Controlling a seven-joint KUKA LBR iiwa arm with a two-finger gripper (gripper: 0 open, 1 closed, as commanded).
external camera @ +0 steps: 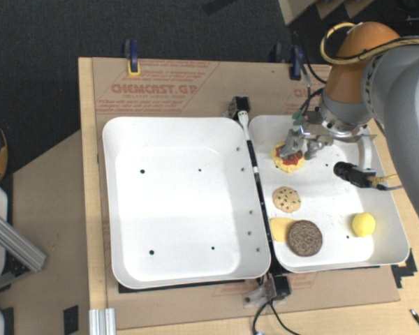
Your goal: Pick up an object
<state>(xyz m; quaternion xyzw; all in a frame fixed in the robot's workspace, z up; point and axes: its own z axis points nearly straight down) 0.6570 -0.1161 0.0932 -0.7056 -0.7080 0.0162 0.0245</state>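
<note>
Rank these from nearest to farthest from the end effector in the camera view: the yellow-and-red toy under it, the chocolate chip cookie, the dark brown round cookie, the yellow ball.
From the end effector in the right bin:
1. Yellow-and-red toy, directly beneath it.
2. Tan chocolate chip cookie, mid-bin, by the left wall.
3. Yellow ball at the right and dark brown round cookie at the bin's front: too close to call.
</note>
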